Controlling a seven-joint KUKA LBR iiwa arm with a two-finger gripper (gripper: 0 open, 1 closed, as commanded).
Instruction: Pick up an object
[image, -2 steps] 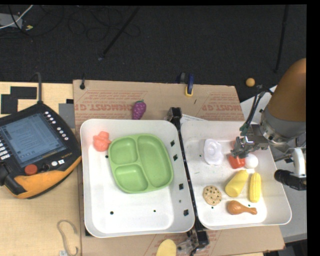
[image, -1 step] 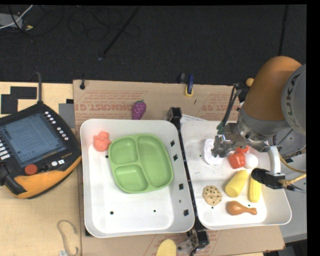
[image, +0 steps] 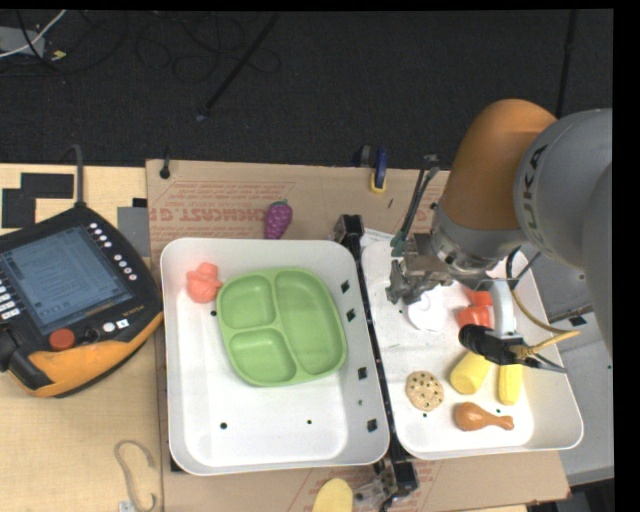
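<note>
With the gripper (image: 412, 290) low over the white object (image: 427, 312), whether its jaws are released I cannot tell, centre before clenching.

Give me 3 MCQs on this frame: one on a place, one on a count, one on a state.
1. Where is the green divided plate?
A. in the left bin
B. in the right bin
C. on the cardboard behind the bins

2. How many compartments does the plate have?
A. two
B. three
C. five

3. How does the cookie lie?
A. flat on the floor of the right bin
B. on the green plate
C. leaning on the teach pendant

Key:
1 A, the plate sits on the floor of the left bin, beside the pink toy.
2 B, two sections at the back and one wider one in front.
3 A, it rests on the white floor near the chicken drumstick, apart from the gripper.
</note>
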